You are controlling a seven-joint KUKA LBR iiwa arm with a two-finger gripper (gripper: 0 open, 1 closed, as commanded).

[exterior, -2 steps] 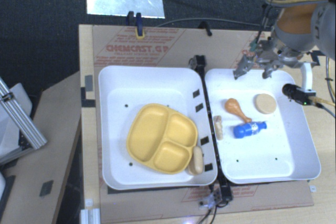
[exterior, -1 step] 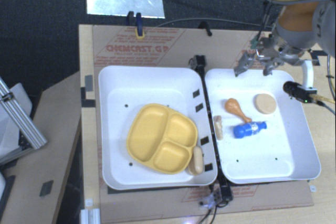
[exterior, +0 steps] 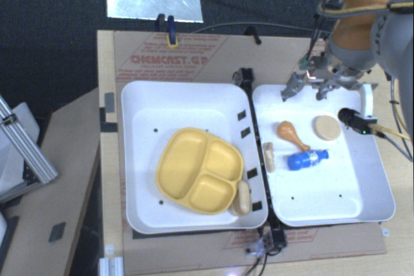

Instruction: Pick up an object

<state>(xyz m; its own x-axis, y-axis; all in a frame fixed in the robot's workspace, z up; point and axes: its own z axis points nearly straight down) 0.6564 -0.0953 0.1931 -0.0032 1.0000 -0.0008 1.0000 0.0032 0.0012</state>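
Resting on a tan bench (exterior: 77,139) over dark floor, two white bins (exterior: 194,100) sit beneath the wide-open, empty end effector (exterior: 304,88).

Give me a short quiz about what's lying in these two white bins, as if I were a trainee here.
1. True or false: the yellow tray lies in the left bin.
2. Which item in the right bin is blue? A) bottle B) round disc C) drumstick toy
3. Fill in: the gripper hovers over the ____ edge of the right bin.

Key: 1 true. 2 A, the blue bottle; the round disc is cream and the drumstick toy orange. 3 far.
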